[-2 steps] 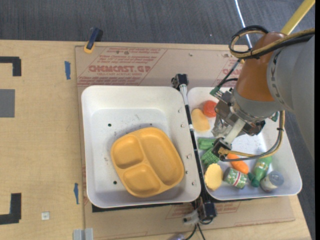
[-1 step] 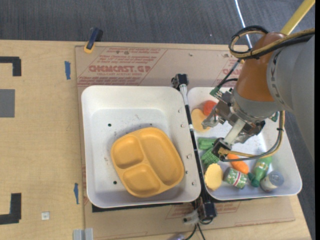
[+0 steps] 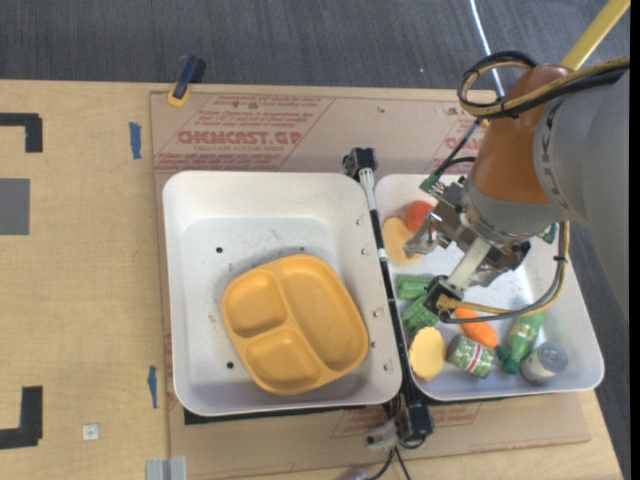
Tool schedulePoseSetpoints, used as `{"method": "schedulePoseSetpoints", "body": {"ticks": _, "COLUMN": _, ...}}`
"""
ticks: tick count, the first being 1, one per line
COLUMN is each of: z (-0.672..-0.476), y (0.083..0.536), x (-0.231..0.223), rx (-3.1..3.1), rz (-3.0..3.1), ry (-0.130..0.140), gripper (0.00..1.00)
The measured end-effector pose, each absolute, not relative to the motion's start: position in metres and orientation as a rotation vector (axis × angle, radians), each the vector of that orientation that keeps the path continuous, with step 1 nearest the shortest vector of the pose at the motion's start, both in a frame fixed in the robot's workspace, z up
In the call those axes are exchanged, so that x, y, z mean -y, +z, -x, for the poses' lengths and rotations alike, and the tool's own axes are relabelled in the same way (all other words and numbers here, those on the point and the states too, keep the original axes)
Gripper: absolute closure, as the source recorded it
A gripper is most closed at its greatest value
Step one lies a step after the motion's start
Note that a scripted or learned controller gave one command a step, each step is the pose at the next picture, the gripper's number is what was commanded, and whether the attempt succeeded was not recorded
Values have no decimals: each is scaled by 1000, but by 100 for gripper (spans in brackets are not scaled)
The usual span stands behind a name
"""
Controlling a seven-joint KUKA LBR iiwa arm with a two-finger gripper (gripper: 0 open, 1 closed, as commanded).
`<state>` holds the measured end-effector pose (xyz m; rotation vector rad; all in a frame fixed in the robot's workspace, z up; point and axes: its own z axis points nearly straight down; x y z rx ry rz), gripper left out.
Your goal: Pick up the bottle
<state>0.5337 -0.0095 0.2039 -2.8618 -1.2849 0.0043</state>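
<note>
We see the gripper (image 3: 432, 236) over the upper left part of the right bin (image 3: 572, 320), close above a pale yellow thing (image 3: 396, 238) and a red-orange thing (image 3: 418, 211) that lie near the wall between the two bins. We cannot tell if the gripper is released or clenched, because the wrist covers it from this side. We see nothing held in it.

The bottle (image 3: 520, 340) is green and lies in the lower right part of the same bin, apart from the gripper. Just beside it, toward the corner, lies a grey can (image 3: 541, 364). On its other side we see a small can with a red and green label (image 3: 472, 356), and just above that an orange carrot (image 3: 470, 315). A yellow fruit (image 3: 426, 351) lies near the lower left corner, and some green pieces (image 3: 412, 290) lie above it.

In the left bin (image 3: 200, 228) there is a yellow divided plate (image 3: 293, 321), flat on the bottom.
</note>
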Motion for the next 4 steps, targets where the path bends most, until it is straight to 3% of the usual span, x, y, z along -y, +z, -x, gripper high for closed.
{"method": "schedulePoseSetpoints", "body": {"ticks": 1, "z": -508, "y": 184, "x": 71, "rx": 1216, "rz": 2894, "ry": 5, "gripper": 0}}
{"method": "schedulePoseSetpoints", "body": {"ticks": 2, "z": -540, "y": 184, "x": -13, "rx": 566, "rz": 3088, "ry": 3, "gripper": 0}}
{"method": "schedulePoseSetpoints", "body": {"ticks": 3, "z": -498, "y": 184, "x": 9, "rx": 343, "rz": 3120, "ry": 7, "gripper": 0}}
{"method": "schedulePoseSetpoints", "body": {"ticks": 4, "z": -479, "y": 184, "x": -36, "rx": 318, "rz": 3122, "ry": 7, "gripper": 0}}
